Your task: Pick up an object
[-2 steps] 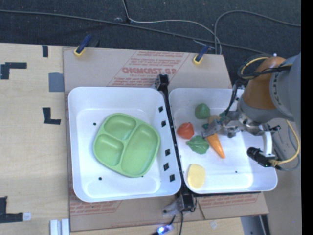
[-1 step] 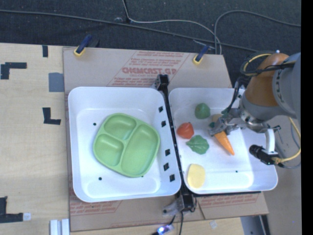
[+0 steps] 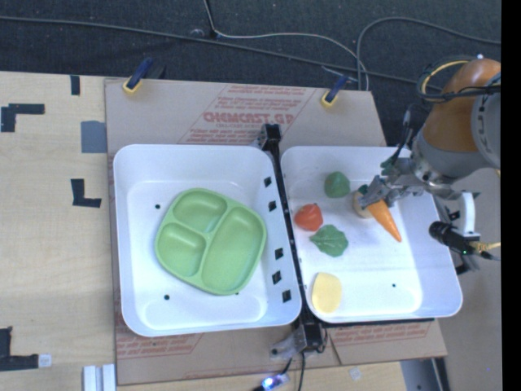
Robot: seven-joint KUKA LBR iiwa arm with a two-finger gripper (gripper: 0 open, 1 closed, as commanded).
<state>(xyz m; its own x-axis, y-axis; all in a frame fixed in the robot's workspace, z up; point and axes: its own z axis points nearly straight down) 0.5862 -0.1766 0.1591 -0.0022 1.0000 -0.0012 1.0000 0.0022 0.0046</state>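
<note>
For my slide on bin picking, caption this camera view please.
Arm's pincer at the carrot in the right bin; green tray in the left bin.

Both bins [image 3: 130, 218] are white. The left one bears a light green tray [image 3: 212, 240]. In the right bin [image 3: 423, 292] lie an orange carrot [image 3: 387, 219], a red tomato [image 3: 308, 217], a dark green round piece [image 3: 337, 185], a green leafy piece [image 3: 330, 240] and a pale yellow piece [image 3: 326, 292]. The arm [image 3: 460, 129] is grey with an orange band. The board [image 3: 244, 112] under the bins is tan cardboard with red lettering, held by yellow-and-blue clamps [image 3: 137, 76].
</note>
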